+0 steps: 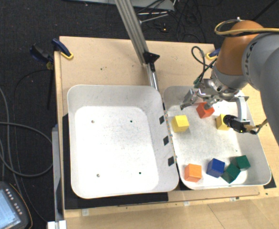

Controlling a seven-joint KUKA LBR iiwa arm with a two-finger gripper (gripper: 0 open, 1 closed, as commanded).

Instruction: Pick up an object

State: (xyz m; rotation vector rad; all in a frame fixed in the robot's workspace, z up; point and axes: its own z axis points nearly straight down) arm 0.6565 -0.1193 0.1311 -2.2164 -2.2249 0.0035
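The gripper [202, 100] hangs over the right bin [258, 173], just above a red block [205, 110] — whether it grips I cannot tell — so nothing looks lifted yet.

My gripper [202, 99] hangs over the far end of the right bin [261, 168], my arm [253, 56] coming in from the right. A red block [205, 110] sits just beneath the gripper; I cannot tell whether I touch it. A small yellow block [221, 123] lies just right of the red one, and a bigger yellow cube [180, 123] lies to its left, near the bin's left wall. Along the near edge sit an orange cube [193, 172], a blue cube [216, 167] and two green blocks [236, 168] touching each other. The left bin [82, 99] lies beside it.
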